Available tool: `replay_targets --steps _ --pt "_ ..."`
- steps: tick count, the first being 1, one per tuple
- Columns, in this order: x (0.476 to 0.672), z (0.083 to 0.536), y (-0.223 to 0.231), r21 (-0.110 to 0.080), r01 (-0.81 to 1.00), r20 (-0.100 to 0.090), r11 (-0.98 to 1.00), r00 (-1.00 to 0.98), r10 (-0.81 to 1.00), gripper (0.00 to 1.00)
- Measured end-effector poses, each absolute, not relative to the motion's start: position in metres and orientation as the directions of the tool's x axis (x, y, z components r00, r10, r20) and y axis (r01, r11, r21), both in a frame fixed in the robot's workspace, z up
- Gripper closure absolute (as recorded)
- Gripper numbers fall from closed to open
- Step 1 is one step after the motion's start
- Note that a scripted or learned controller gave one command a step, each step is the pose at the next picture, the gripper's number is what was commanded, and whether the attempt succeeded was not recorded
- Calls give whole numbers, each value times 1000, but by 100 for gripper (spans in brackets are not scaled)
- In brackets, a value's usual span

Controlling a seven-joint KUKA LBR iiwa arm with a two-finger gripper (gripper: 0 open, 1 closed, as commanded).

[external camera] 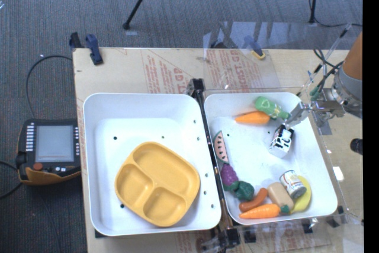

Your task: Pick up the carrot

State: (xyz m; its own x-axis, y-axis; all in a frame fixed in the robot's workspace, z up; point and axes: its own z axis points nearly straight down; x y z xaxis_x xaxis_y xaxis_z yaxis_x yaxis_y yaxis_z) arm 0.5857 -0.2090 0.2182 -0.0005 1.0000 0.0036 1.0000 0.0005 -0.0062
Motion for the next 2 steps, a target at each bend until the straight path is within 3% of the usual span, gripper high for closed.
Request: replay_targets --steps 1,2 --pt "618 100 -196 -5 997 3 -71 71 998 0" --pt "645 87 -141 -4 986 2 -166 166 986 0"
